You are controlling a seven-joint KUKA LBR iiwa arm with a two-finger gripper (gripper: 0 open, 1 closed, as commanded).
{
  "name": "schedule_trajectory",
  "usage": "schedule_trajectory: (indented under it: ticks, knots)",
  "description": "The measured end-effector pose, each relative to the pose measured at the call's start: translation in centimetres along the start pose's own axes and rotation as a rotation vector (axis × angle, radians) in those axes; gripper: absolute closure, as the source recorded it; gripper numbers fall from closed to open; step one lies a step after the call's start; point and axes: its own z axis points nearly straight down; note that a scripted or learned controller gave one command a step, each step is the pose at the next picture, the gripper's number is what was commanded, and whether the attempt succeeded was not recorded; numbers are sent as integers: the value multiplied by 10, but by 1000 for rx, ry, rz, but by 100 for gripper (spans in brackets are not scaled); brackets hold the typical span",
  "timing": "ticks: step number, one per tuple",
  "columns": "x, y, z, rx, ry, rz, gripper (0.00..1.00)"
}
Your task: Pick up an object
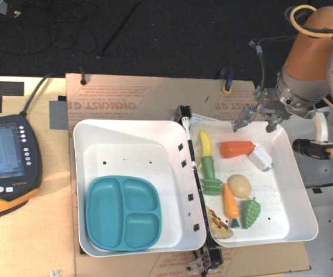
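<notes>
My gripper [257, 118] hangs above the far edge of the right bin [296, 180], near its back rim, with my two fingers [242, 120] spread apart and nothing between them; my orange-banded arm [310, 45] comes in from the right. Inside that bin, nearest my fingers, an orange bottle-shaped object [236, 149] lies on its side, with a small white-and-grey block [261, 158] touching its right end; along the left wall a yellow corn-like piece [205, 143] lies end to end with a green toy [209, 175]; a tan, rounded potato-like item [239, 186] sits near the middle; just in front of it an orange carrot [230, 201] lies beside a green bunch of grapes [250, 212]; a flat, patterned piece [219, 223] rests in the near left corner. The left bin [126, 140] holds a teal divided plate [123, 213] in its front half. Both bins stand on a cardboard sheet [154, 97]; a tablet-like pendant [4, 157] lies well apart on the bench's left.
</notes>
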Motion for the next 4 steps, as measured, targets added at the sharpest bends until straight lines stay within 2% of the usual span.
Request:
schedule_trajectory:
  ticks: [1, 2, 3, 4]
  knots:
    - [-20, 15, 118, 10, 1, 1, 0]
    - [-22, 15, 181, 8, 1, 0, 0]
    - [-99, -94, 171, 8, -1, 9, 0]
    - [-27, -20, 176, -3, 3, -7, 0]
